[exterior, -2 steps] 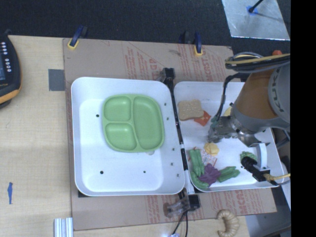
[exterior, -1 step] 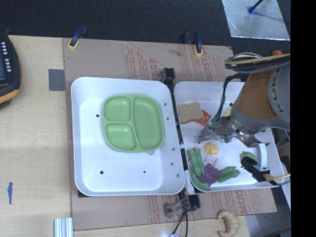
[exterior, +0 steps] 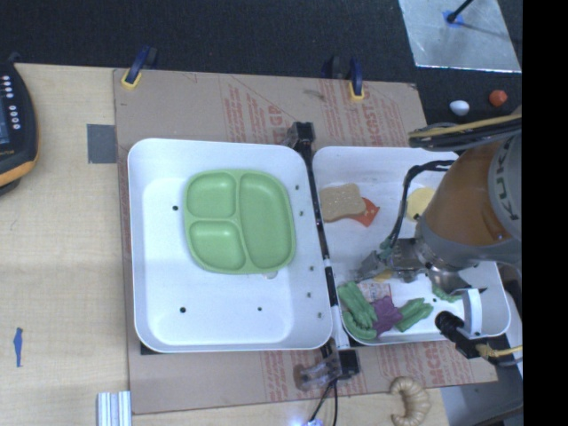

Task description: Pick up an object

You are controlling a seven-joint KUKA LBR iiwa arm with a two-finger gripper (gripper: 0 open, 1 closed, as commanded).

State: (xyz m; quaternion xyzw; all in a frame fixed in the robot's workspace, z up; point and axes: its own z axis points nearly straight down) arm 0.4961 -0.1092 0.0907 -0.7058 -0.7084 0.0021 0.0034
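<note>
The tool [exterior: 386, 263] sits low in the right bin [exterior: 355, 162], under the grey and orange arm [exterior: 466, 207] that reaches in from the right. Its metal parts are in view just above the clutter at the bin's near edge, but whether the tool is open or closed cannot be told; nothing is seen held in it.

Directly below and beside the tool lie candidate objects: a small card-like item [exterior: 377, 288], a green leafy toy [exterior: 357, 303], a purple piece [exterior: 385, 312] and a second green piece [exterior: 414, 310], all heaped close, some touching. Further up the bin rest a bread slice [exterior: 341, 202] with a red scrap [exterior: 366, 211] at its edge, and a yellow item [exterior: 419, 201] partly behind the arm.

The left bin [exterior: 155, 238] holds a green divided plate [exterior: 240, 220], well apart from the tool.

Judgement: the descent is under way. A clean pick likely calls for centring over one piece, since the heap invites a glancing or double grasp. The bread slice lies more isolated.
</note>
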